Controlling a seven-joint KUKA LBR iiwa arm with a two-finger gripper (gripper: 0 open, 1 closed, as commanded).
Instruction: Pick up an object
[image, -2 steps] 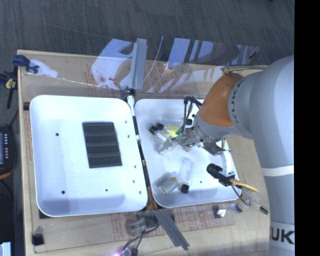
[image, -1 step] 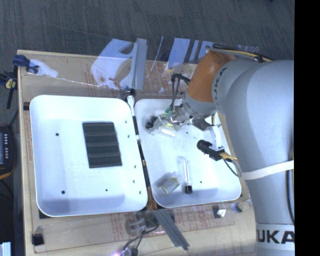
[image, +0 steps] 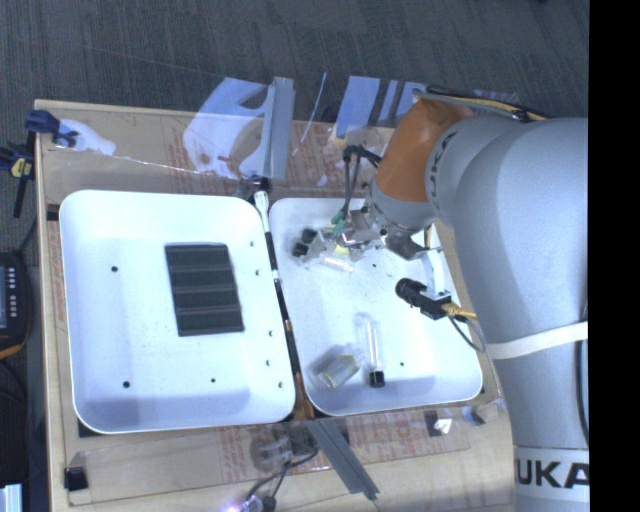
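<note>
My gripper (image: 350, 235) is down in the far part of the right bin (image: 455, 375), under the orange band of the arm (image: 415, 150). Right beside it on the left lie a small black piece (image: 305, 241) and a clear plastic item (image: 335, 260); whether the gripper touches either is hidden by the wrist. Nearer the front of the same bin lie a clear tube with a black cap (image: 370, 345) and a crumpled greyish packet (image: 336, 368). A black ribbed rectangular block (image: 205, 290) lies flat in the left bin (image: 90, 380).
The grey arm body (image: 530, 260) covers the right side of the bench. A black plug with an orange cable (image: 425, 297) hangs over the right bin's right side. Plastic sheets and a bracket (image: 275, 125) stand behind the bins.
</note>
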